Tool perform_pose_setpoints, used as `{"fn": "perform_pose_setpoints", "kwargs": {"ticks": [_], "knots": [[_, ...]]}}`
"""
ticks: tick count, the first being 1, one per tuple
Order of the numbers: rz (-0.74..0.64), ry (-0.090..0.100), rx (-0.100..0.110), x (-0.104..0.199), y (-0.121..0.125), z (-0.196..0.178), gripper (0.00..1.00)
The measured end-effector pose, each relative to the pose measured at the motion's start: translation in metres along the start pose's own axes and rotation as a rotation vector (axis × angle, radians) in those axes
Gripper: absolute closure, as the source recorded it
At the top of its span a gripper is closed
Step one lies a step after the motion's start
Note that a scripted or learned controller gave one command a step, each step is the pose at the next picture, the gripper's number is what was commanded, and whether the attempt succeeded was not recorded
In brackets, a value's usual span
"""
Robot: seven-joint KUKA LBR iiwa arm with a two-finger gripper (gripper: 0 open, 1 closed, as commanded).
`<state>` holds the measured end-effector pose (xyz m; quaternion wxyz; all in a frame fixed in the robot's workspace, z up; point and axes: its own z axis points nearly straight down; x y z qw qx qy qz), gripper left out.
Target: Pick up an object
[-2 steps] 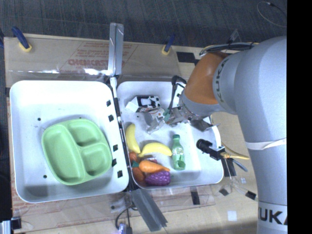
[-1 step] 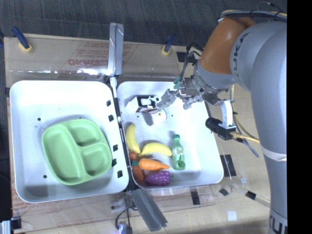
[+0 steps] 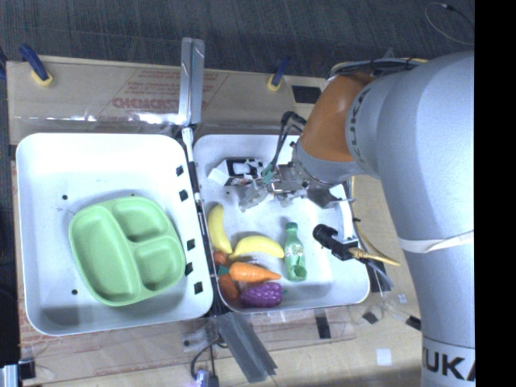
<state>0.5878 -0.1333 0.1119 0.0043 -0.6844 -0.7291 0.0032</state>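
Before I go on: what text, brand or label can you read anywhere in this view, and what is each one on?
"KUKA", partly cut off at the frame's edge, in black letters on the grey arm near its base.
Red printed lettering on the cardboard sheet behind the left bin: upside down and too blurred to read.
Label on the green bottle in the right bin: too small to read.

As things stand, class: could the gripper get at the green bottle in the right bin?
Probably yes. The gripper hovers in the same bin, and the green bottle lies uncovered, with only a banana alongside.
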Motion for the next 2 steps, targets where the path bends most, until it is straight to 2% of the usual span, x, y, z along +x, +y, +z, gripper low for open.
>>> {"fn": "perform_pose_setpoints", "kwargs": {"ticks": [1,2], "knots": [[-0.026,0.001,0.001,-0.0015,0.0561,0.0235,0.0],[-0.032,-0.001,0.012,-0.0025,0.0544,0.0183,1.0]]}}
